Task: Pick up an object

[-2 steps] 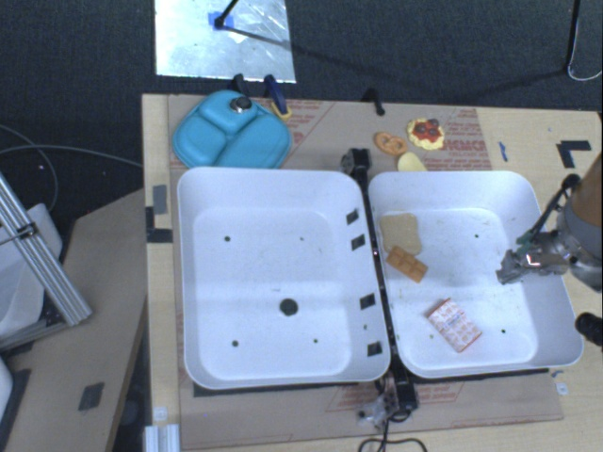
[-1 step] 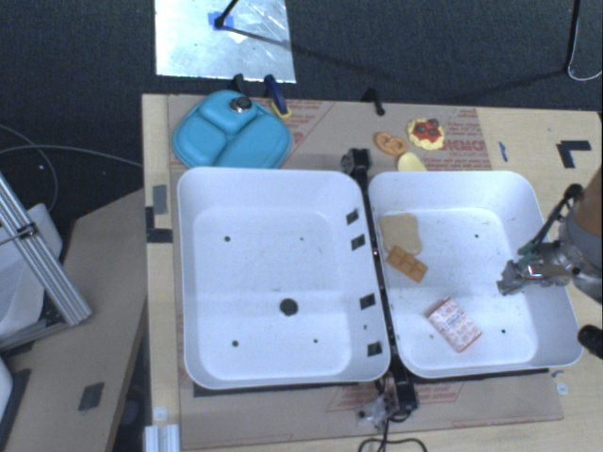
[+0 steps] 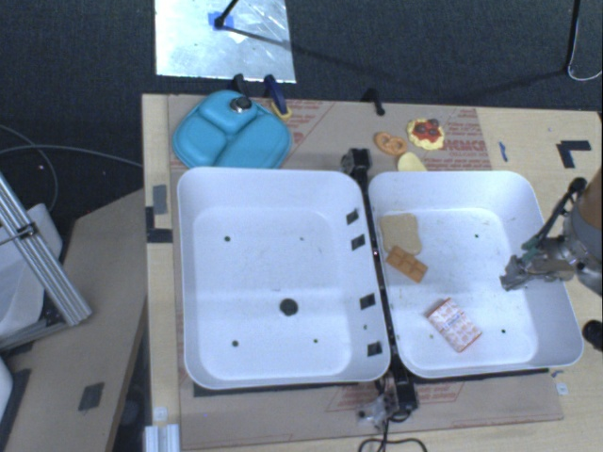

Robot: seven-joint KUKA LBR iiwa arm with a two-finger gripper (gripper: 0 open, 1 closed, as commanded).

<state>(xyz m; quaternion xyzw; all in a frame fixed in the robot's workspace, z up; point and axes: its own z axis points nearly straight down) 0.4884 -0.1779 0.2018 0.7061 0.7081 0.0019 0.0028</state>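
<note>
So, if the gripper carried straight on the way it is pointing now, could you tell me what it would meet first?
The gripper points left across the right bin. Bare bin floor lies just ahead; the first object on that line looks like the brown waffle piece, though height above the floor is unclear.

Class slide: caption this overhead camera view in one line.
Robot hand hovers at the right bin's edge, near a toast slice, waffle piece and red-patterned packet.

The desk carries two white bins side by side at mid-frame. Above them lie a blue divided tray at upper left and small toy foods at upper right.
</note>
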